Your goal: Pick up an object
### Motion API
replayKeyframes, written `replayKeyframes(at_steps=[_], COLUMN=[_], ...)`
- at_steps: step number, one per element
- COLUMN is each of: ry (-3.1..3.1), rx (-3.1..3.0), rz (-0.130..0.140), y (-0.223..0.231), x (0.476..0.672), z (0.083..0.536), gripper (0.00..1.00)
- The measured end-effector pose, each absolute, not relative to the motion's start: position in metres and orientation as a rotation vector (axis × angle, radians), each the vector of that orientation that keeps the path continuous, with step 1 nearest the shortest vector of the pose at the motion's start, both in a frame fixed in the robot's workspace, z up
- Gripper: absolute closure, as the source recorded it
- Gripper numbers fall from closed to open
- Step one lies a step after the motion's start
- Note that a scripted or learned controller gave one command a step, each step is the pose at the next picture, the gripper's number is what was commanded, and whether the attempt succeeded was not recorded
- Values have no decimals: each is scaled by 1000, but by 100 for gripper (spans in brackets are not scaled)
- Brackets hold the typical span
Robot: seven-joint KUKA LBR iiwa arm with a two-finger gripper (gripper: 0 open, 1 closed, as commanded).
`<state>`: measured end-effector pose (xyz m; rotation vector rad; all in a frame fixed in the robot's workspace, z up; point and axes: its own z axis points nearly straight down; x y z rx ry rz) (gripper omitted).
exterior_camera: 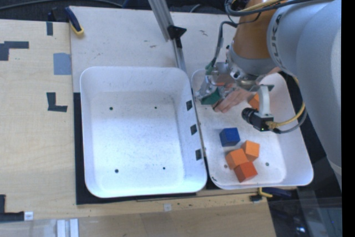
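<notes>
Arm reaches into the right bin, gripper low at its upper-left corner, close against the wall shared with the left bin. Jaws are buried in clutter; I cannot tell whether they stand wide, narrow, or closed on anything.

Right under them: a green piece and a pinkish-tan piece, touching or overlapping, shape unclear, possibly soft plastic or foam. Just beyond, on the arm's side, an orange bit partly hidden by a black cable fitting.

Below the jaws, well apart: a blue block, then two orange blocks and a reddish block bunched together. These look light, stiff, flat-faced, likely easy to pinch across opposite sides.

Obstacles: the bin wall crowds one finger's side; the bunched blocks leave little gap between them; the blue one stands free.
</notes>
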<state>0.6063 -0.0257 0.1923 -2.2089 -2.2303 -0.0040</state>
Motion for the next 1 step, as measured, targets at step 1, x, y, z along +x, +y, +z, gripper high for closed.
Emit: replayKeyframes(at_steps=[1], ry=[-2229], rx=[-2218], rz=[-6], y=[-5], x=[614], z=[258], gripper=[100])
